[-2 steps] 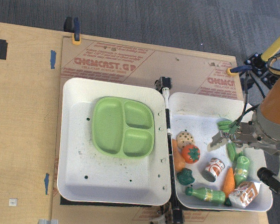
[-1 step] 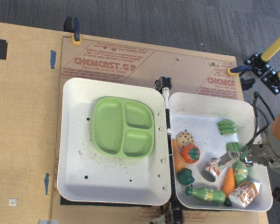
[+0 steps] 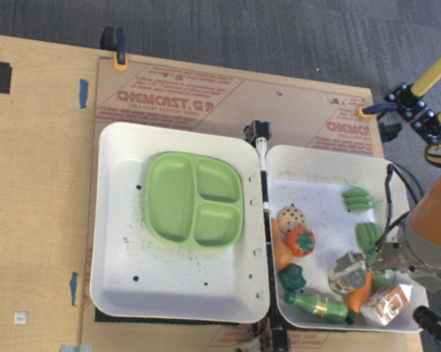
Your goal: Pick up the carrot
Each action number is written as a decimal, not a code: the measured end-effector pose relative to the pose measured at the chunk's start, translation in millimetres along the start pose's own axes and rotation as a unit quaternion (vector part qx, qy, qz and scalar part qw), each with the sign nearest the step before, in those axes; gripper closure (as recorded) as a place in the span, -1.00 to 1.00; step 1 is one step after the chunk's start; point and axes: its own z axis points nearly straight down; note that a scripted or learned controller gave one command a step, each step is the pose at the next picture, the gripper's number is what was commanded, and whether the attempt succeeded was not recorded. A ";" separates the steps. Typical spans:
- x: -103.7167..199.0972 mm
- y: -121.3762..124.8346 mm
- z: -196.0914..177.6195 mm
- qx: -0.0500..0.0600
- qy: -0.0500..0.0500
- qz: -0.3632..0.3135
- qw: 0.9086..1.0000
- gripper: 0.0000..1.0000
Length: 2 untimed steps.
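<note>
The carrot (image 3: pixel 361 292) is a small orange piece with a green top, lying near the front right of the right bin (image 3: pixel 324 176). My gripper (image 3: pixel 349 273) hangs low over the bin, right at the carrot's upper left end and seemingly touching it. The arm's orange band and grey wrist cover the bin's right edge. Whether anything is between the jaws is hidden by the gripper body.
Around the carrot lie a green bottle (image 3: pixel 320 306), an orange-and-white carton (image 3: pixel 386 305), a dark green broccoli (image 3: pixel 292 277), a red tomato (image 3: pixel 301 241), a speckled ball (image 3: pixel 291 217) and green pieces (image 3: pixel 356 199). A green divided plate (image 3: pixel 195 200) lies in the left bin (image 3: pixel 114 262).
</note>
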 end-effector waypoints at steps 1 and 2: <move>-8.1 0.3 32.9 0.000 0.003 -0.028 1.000 -1.00; -8.0 3.2 21.7 -0.004 0.001 -0.027 1.000 1.00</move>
